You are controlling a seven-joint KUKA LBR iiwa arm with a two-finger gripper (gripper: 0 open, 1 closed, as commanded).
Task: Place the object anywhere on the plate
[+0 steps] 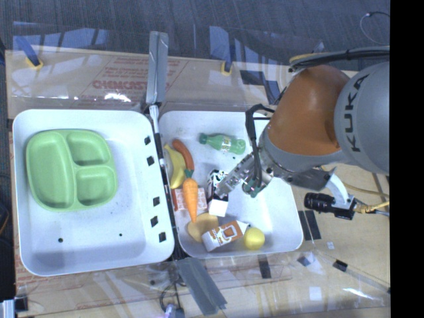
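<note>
Left shallow white bin [40,257]: a light green moulded plastic plate [70,169] with three compartments is seated in its upper half, toward 10 o'clock of the bin floor. Plate surface is glossy, rounded corners, one long compartment on its 9 o'clock side and two smaller ones on the 3 o'clock side.

Right shallow white bin [281,234]: the toy items are clustered along the 9 o'clock wall and toward 6 o'clock. A yellow plastic banana [177,169] is laid next to a reddish-brown sausage [183,154]. An orange plastic carrot [191,197] with a green top is placed just below them. A green clear plastic bottle [223,142] is laid on its side at 12 o'clock. A small white cube [217,208] and a black-and-white patterned piece [215,179] are seen near centre. At 6 o'clock, an orange-and-white carton [222,235] is flanked by a yellow lemon [254,238] and a tan rounded piece [199,226].

The two-finger gripper [233,181] is positioned over bin centre, close to the patterned piece and the cube. Finger state cannot be told. No item is seen gripped.
</note>
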